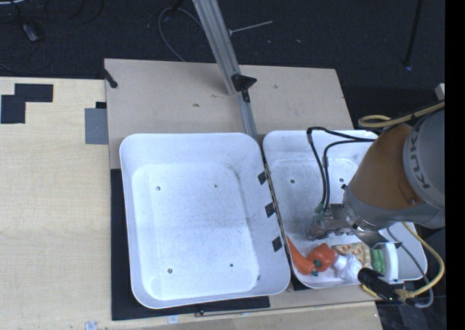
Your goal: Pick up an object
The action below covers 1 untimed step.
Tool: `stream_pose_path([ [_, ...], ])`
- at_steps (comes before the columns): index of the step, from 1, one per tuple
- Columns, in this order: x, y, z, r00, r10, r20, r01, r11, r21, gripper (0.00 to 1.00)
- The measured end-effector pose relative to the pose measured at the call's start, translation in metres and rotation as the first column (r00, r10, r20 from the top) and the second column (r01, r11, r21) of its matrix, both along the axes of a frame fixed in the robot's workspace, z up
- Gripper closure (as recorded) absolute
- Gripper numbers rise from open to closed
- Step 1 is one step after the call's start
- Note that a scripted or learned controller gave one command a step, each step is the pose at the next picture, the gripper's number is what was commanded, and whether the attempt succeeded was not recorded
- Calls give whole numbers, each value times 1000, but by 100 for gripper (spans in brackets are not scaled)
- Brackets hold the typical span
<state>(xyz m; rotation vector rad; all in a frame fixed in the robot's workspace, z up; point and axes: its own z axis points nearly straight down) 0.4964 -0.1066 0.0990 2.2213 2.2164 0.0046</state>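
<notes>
In the right bin (290, 154), several small objects lie bunched at the near edge. An orange-red toy (314, 257) with a long orange tail sits leftmost. Beside it are a tan patterned piece (351, 250), a white item (347, 267) and a green and white package (382, 259). My gripper (321, 225) hangs low over the bin, just above and behind the orange-red toy. The grey arm with its orange band (385, 172) covers the bin's right part. Nothing visible sits between the fingers.
The left bin (145, 154) lies beside the right one, with black clips (270, 208) along the shared wall. A slanted aluminium rail (218, 30) rises behind the bins. Black cables (320, 158) loop over the right bin's far part.
</notes>
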Motion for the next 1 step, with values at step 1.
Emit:
stream_pose_path([
  [1, -1, 153, 127, 1000, 10, 0, -10, 1000, 4, 100],
])
